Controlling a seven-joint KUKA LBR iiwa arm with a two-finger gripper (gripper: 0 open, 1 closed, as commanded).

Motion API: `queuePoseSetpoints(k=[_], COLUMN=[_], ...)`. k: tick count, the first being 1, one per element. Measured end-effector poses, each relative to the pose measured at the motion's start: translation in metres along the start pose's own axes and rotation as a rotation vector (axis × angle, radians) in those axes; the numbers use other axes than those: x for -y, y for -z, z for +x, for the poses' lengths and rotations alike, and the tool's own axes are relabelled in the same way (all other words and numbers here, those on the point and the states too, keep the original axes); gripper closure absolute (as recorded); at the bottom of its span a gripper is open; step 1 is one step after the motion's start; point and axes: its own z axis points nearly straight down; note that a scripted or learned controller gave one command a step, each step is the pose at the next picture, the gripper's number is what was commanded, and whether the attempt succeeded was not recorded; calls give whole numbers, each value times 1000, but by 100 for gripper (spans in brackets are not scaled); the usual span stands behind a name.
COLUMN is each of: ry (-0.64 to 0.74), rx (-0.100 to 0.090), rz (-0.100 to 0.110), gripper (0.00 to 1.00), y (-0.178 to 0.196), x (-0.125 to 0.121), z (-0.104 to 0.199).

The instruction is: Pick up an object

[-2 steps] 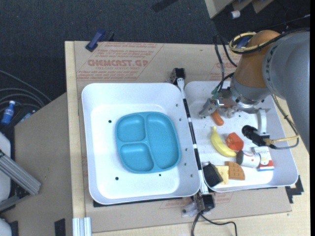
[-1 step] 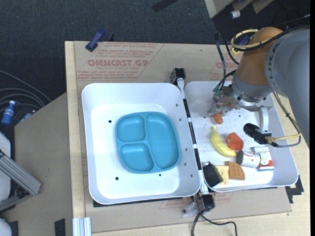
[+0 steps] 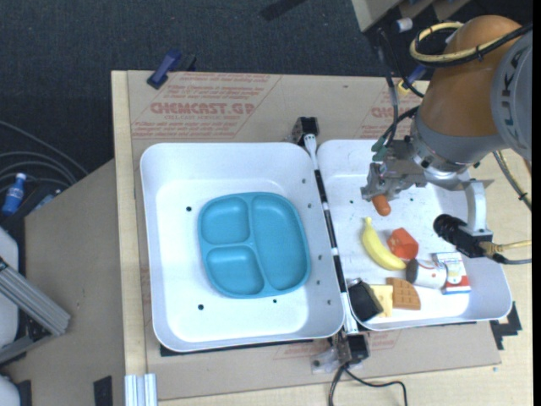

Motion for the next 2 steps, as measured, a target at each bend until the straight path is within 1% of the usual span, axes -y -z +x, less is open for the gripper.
queuePoseSetpoints(k=[1,2], ry=[0,0], rx=[-1,0], rz=[4,4], gripper=[100,100], y=[14,35], x=[45,81], z=[69,80])
